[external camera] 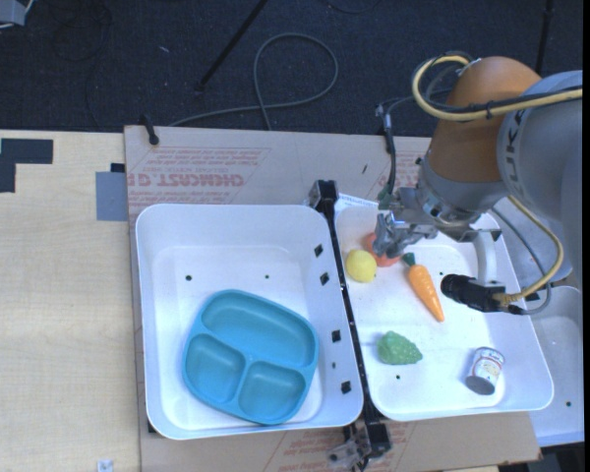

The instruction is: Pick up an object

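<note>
Camera view: gripper low in right bin, just beside lemon. Can't tell its state. Carrot nearby.

yellow lemon, orange carrot, right bin

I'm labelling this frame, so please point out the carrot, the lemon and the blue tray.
carrot (426, 291), camera view, middle of its orange body.
lemon (361, 265), camera view, centre of the fruit.
blue tray (248, 324), camera view, the ridge between its compartments.
</note>
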Motion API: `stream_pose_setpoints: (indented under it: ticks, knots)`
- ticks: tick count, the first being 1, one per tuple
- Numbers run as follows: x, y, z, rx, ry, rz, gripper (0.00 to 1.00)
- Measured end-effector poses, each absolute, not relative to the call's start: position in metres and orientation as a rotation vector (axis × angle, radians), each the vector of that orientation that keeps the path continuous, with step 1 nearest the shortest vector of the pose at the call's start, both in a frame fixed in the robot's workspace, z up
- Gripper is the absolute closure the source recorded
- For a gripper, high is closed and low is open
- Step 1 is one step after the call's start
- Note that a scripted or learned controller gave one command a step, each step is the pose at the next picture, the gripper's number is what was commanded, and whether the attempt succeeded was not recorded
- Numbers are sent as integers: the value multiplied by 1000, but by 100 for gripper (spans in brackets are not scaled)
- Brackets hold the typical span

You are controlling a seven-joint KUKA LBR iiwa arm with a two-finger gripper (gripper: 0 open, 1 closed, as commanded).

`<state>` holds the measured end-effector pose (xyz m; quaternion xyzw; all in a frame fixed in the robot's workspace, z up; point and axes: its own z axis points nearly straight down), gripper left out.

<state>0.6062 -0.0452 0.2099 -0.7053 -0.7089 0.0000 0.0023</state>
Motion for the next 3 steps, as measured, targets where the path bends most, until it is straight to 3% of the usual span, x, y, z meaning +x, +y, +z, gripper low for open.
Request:
stream_pose_setpoints:
  ticks: [2,3]
  knots:
    - [576,53,201,-2212,-2222,4,100]
    - [568,107,222,-2215,-2225,1,100]
